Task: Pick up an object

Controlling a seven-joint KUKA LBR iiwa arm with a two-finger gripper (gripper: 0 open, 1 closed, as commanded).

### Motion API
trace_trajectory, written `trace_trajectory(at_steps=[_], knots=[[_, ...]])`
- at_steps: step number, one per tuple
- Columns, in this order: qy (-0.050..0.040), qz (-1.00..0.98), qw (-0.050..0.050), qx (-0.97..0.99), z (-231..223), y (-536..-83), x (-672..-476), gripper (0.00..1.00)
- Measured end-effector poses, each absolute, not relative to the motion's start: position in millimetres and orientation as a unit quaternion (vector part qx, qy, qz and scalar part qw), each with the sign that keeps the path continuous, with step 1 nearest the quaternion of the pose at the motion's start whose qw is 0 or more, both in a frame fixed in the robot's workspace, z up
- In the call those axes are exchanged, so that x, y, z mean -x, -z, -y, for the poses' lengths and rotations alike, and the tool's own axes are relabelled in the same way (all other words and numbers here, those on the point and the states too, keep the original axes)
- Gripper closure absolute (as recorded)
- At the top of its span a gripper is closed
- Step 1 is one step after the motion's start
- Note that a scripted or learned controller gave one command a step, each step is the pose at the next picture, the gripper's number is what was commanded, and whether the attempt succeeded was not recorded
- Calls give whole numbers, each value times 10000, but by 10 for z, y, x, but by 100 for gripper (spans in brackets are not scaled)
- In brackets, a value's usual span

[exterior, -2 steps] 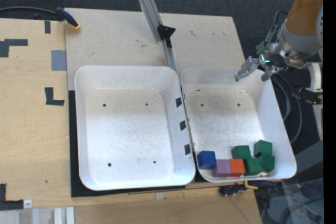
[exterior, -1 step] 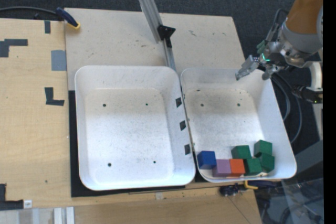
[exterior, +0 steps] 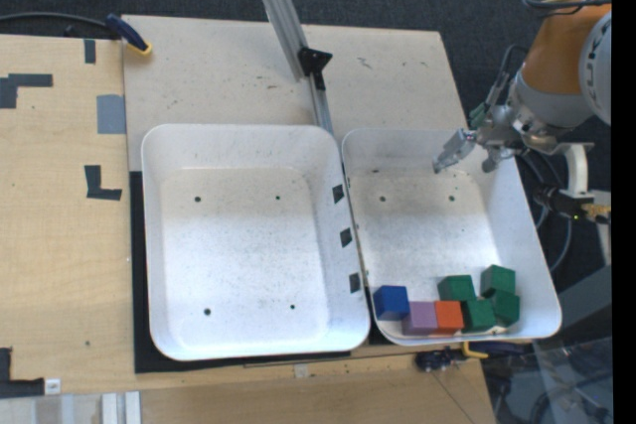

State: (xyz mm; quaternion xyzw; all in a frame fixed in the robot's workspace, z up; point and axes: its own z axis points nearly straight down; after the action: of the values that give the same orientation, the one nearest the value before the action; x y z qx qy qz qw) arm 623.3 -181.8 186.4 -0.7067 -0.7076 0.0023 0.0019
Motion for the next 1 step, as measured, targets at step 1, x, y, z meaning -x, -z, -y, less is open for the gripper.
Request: trace_trajectory(at_steps=[1], knots=[[-27,7077,32,7065,1747,-1229,-6201,0]])
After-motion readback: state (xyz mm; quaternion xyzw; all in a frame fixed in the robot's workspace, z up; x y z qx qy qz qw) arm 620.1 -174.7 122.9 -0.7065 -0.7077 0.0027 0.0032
